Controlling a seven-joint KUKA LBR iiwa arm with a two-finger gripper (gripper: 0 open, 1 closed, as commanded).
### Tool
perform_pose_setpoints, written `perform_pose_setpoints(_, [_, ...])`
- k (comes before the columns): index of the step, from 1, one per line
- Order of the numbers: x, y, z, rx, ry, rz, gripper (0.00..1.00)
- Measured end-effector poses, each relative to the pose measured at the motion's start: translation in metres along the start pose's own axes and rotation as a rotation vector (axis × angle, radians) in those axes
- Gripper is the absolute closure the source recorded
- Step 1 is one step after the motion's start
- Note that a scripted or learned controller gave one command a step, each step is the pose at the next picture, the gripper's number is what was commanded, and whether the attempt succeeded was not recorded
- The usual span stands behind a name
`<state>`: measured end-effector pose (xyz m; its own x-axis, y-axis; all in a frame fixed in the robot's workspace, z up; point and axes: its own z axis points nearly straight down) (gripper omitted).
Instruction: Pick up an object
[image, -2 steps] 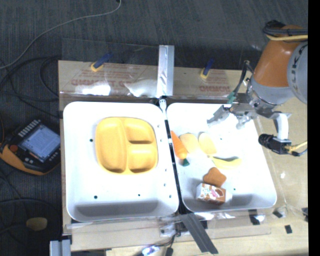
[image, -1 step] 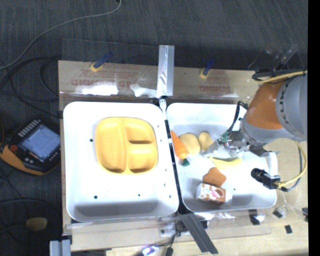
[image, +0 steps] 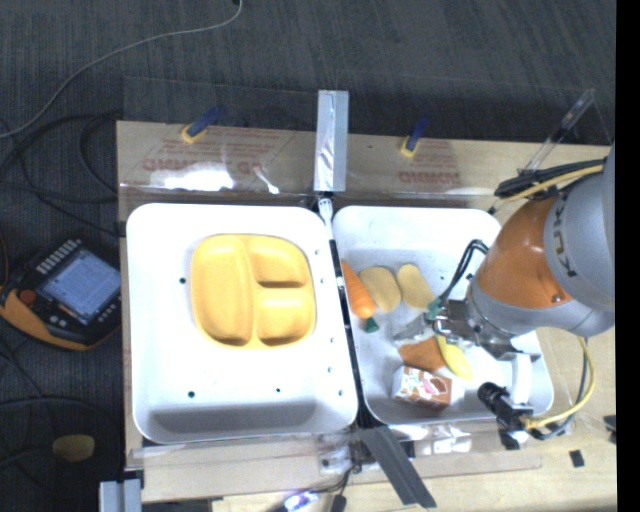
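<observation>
The arm's orange band (image: 525, 265) is hiding the claw (image: 447, 322), blocking any reading of its state, and is covering the right bin (image: 420, 222) toward three o'clock.

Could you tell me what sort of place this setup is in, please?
Probably a robotics lab bench for pick-and-place trials: two shallow white bins side by side, toy food beside the grey arm's gripper, and an orange-edged handheld control pendant on dark carpet.
</observation>
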<state>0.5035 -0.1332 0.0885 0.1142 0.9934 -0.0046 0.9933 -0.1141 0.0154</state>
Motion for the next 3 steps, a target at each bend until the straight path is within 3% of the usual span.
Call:
perform_pose_setpoints(1, [0.017,-0.015,0.0,-0.002,0.0,0.425,0.0])
perform_pose_setpoints(2, [0.018,-0.012,-0.008,-0.003,0.003,0.422,1.0])
perform_pose_setpoints(3, [0.082,0.052,-0.09,0.024,-0.007,0.45,1.0])
